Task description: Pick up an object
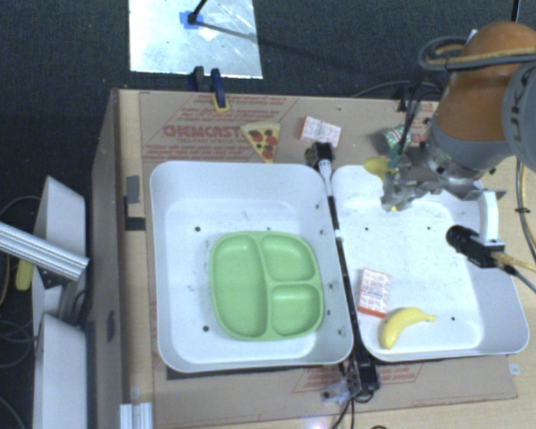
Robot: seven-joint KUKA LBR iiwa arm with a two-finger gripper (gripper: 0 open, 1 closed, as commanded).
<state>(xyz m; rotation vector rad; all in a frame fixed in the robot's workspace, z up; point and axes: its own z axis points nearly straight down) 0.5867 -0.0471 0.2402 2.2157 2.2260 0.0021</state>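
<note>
One banana [405, 325] lies at the right bin's [500, 329] near edge, beside one small red-and-white packet [373, 292]. Gripper [395, 195] hovers over the bin's far left corner; finger spread cannot be determined. Left bin [174, 239] holds one green divided plate [266, 284].

Red block lettering reading roughly "CHEMCAST" [199, 131] stood on the brown cardboard sheet [250, 119] under the bins, at about 11 o'clock from the left bin [174, 186]. The small red-and-white packet [373, 292] in the right bin [509, 324] and a similar one [321, 130] on the cardboard at 12 o'clock carried print too small to read.
</note>
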